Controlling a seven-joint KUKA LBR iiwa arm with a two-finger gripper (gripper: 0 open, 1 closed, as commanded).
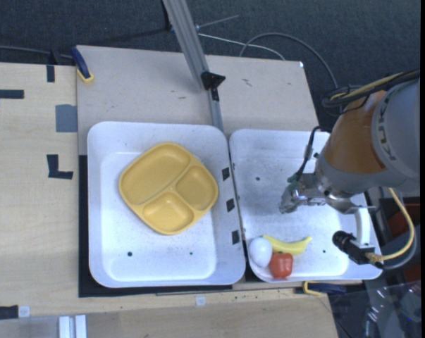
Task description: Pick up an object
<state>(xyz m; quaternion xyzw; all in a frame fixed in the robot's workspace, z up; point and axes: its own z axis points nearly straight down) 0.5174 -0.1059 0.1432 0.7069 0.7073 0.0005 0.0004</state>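
A yellow banana [291, 244], a white egg-shaped object [259, 251] and a small red pepper-like object [282, 265] lie together at the front edge of the right bin [268, 153]. A yellow three-part plate [168, 186] rests in the left bin [106, 210]. My gripper [291, 201] hangs over the middle of the right bin, a little behind the banana and apart from it. Nothing shows between it and the bin floor.
A metal pole [187, 34] slants in from the top toward the seam between the bins. Cables trail behind the right bin. The arm's orange band [349, 146] covers the right bin's right side.
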